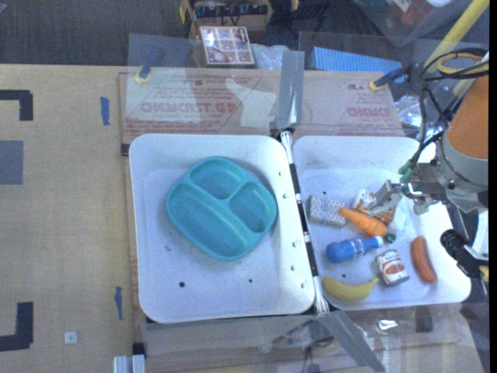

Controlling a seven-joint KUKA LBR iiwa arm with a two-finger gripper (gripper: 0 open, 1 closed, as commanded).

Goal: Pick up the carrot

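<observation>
The carrot (363,221) is orange and lies at a slant in the middle of the right bin (330,158), its thick end towards the right. My gripper (390,201) hangs low just above and to the right of that thick end, close to it. The grey wrist and its cables hide the bin floor behind the gripper. Whether the gripper touches the carrot I cannot tell.
Around the carrot lie a speckled grey packet (326,210), a small orange-and-white item (363,201), a blue bottle (353,248), a banana (349,287), a red-and-white can (392,267) and a sausage (423,259). The left bin (155,286) holds a teal divided plate (222,207).
</observation>
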